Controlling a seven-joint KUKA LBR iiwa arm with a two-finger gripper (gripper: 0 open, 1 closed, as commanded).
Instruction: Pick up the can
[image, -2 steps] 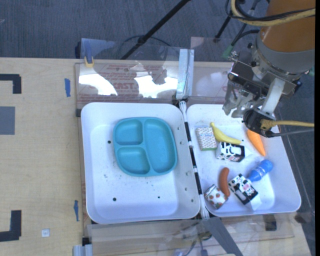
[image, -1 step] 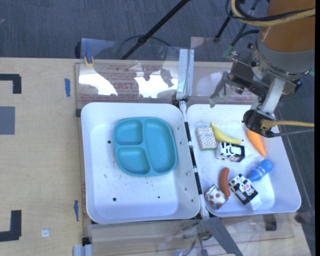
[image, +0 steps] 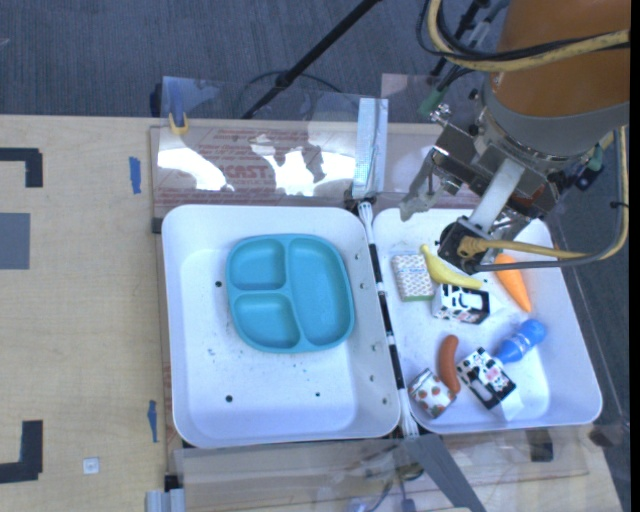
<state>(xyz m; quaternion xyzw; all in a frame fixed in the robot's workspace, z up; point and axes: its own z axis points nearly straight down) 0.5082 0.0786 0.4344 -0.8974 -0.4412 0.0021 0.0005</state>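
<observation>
The can (image: 432, 393) is small, with a brown and white label. It lies at the near left corner of the right bin (image: 575, 395), beside a red sausage (image: 449, 360). My gripper (image: 420, 195) hangs over the far left part of that bin, well away from the can. Nothing shows held in it.
The right bin also holds a yellow banana (image: 438, 268), a tan waffle block (image: 411, 276), two black-and-white cow-patterned items (image: 462, 303) (image: 487, 378), an orange carrot (image: 514, 283) and a blue bottle (image: 520, 340). A blue divided plate (image: 290, 292) lies in the left bin (image: 190, 370).
</observation>
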